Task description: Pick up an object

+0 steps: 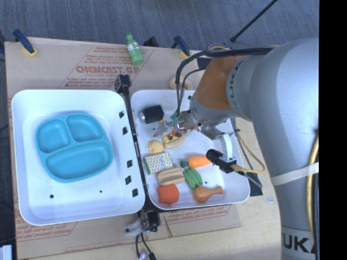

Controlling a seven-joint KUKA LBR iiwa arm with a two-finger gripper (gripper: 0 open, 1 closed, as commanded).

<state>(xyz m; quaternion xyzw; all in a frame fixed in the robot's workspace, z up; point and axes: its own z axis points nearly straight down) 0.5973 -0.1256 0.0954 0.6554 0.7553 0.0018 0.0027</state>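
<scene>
The grey arm with its orange band point(217, 85) rises closest to the lens, filling the right side and reaching down into the right shallow white bin point(162, 97). Its gripper point(176, 125) is low over the upper middle of that bin, and whether it is open or closed cannot be told from this angle. Just below it, touching or nearly touching its tip, lies a flat pale yellow toy with small red and dark marks point(174, 140); nothing is visibly clamped in the gripper. To the left of the gripper, near the bin's upper left corner, sits a black block with a pale round end point(152, 114). A small cream-coloured lump point(156, 146) lies just left of the yellow toy. Lower down are a square toy with a yellow and green checked pattern point(158, 161), a tan bread-roll shape point(171, 175) just beneath it, and a red rounded block point(168, 194) near the bin's front wall. To their right lie an orange carrot toy point(199, 162), a green pod-like toy point(192, 178) and a brown drumstick-shaped toy point(207, 193). The left shallow white bin point(32, 199) holds a light blue plastic plate with three compartments point(73, 147). Behind the bins, a small green plastic bottle point(134, 50) lies on the cardboard sheet printed in red point(97, 69).
</scene>
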